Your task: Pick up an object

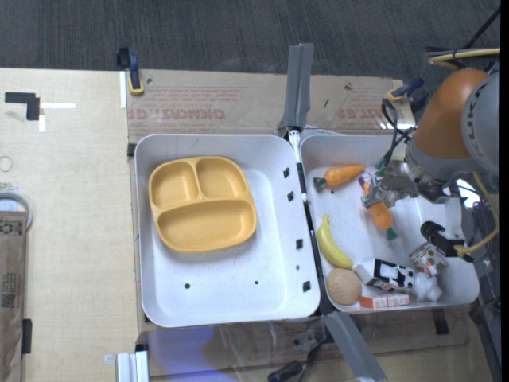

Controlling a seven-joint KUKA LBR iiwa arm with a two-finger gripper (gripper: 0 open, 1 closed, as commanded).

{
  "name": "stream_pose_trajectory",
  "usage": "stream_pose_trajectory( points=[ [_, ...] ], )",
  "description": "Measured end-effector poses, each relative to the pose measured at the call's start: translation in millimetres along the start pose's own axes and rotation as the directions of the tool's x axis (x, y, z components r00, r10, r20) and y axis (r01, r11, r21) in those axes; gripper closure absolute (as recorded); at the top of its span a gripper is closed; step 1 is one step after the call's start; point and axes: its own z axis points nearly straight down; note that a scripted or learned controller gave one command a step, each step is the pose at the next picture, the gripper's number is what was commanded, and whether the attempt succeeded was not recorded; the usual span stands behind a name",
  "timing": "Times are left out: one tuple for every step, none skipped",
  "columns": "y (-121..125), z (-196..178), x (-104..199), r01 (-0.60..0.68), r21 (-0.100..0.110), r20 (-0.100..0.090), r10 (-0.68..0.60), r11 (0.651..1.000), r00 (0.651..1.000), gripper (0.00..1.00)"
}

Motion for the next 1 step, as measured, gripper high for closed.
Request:
stream_pose_trajectory(
  points=[
    [-9.1,-149.4,32.8,-0.055,0.000,0.001,0.055,0.998,0.998,1.00]
  ],
)
